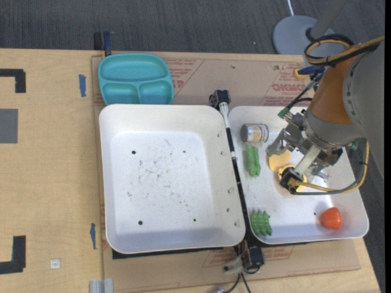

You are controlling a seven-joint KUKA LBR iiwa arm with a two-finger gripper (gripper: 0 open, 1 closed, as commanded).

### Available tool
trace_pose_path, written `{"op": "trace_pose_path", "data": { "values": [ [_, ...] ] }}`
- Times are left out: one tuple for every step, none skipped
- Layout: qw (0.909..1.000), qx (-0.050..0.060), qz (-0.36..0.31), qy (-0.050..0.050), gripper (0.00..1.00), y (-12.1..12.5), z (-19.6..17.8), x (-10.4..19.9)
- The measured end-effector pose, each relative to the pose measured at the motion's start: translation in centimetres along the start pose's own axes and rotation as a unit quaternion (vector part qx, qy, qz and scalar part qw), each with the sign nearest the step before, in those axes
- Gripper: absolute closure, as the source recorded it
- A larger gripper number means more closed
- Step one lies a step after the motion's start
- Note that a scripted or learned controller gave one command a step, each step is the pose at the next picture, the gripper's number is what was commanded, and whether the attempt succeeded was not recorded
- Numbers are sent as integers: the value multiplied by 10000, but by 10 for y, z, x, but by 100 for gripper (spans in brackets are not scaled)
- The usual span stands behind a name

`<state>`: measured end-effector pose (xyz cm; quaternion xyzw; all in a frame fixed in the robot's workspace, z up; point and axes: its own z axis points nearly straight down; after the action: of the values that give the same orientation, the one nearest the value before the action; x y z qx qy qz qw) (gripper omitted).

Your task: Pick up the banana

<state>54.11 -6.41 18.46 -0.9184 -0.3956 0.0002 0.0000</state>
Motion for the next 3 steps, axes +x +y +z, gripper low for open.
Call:
{"op": "trace_pose_path", "data": {
  "values": [
    [10000,25,-64,-5,0,-82,0,34],
    [9997,-99,238,7,0,-159,50,83],
    [9992,4,-391,4,0,-237,94,160]
  ]
}}
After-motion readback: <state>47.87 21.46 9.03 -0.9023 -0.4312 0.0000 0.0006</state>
